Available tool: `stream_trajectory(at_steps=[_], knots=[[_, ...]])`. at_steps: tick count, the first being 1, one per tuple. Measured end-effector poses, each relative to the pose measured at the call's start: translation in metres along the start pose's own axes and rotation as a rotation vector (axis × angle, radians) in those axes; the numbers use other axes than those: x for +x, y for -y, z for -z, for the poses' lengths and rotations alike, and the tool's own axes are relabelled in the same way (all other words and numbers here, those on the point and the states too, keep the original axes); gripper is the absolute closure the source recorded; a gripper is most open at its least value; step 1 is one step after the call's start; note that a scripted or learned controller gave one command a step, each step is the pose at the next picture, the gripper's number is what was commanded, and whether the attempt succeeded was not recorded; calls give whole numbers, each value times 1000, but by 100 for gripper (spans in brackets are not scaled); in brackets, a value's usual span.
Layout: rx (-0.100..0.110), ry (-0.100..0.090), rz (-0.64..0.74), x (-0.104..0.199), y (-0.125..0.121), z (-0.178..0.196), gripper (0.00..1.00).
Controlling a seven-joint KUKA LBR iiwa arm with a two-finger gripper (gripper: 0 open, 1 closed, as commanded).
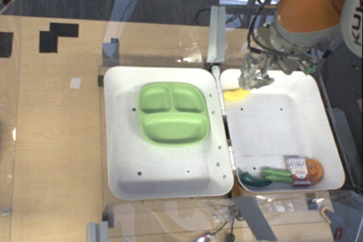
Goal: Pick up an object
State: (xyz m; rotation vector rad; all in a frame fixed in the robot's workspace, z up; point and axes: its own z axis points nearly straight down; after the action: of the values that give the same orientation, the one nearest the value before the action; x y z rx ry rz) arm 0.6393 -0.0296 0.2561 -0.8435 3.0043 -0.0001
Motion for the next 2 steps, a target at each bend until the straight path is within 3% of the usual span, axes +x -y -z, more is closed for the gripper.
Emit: stream_trajectory(at_steps=[1, 2], knots=[[0, 0, 0, 0, 0, 0, 0], [4, 11, -2, -3, 0, 14, 100]])
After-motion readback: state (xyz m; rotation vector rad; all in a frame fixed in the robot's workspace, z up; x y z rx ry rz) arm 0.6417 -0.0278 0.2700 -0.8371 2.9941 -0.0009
